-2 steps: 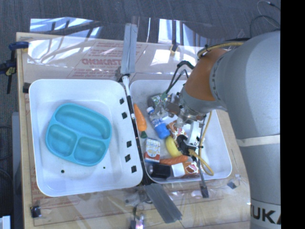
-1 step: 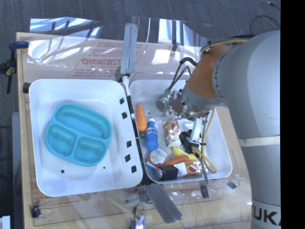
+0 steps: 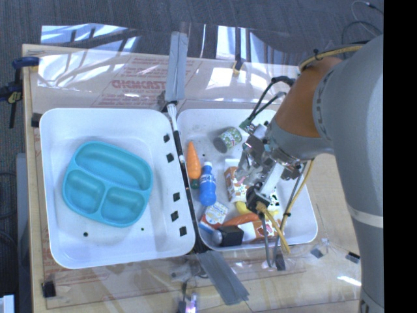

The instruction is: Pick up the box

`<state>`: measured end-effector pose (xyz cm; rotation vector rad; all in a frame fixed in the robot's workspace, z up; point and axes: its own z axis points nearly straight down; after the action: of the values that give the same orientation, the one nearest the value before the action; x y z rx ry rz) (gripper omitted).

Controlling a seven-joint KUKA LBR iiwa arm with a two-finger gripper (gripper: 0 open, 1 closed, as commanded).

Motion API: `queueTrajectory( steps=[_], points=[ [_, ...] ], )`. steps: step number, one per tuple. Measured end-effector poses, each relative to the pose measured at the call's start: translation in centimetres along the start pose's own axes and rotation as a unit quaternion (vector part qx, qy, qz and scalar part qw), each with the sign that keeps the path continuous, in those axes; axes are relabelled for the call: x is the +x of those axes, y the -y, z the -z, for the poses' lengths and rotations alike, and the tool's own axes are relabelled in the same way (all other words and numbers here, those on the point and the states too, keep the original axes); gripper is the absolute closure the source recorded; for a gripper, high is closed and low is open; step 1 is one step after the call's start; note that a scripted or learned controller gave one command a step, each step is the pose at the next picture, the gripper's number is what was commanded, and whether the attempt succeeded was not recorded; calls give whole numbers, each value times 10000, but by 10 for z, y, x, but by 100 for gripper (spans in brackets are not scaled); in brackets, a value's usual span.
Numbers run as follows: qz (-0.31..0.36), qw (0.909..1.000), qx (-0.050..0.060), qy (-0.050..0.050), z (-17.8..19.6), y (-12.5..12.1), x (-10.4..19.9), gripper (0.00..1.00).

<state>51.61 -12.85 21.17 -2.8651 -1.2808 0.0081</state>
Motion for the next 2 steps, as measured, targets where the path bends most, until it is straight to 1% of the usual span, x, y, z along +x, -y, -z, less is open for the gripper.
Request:
queueTrajectory(
  steps=[1, 2],
  points=[
    [-963, 9953, 16, 6, -24, -25, 48, 100],
    [-2784, 9605, 14, 8, -11, -7, 75, 100]
  ],
)
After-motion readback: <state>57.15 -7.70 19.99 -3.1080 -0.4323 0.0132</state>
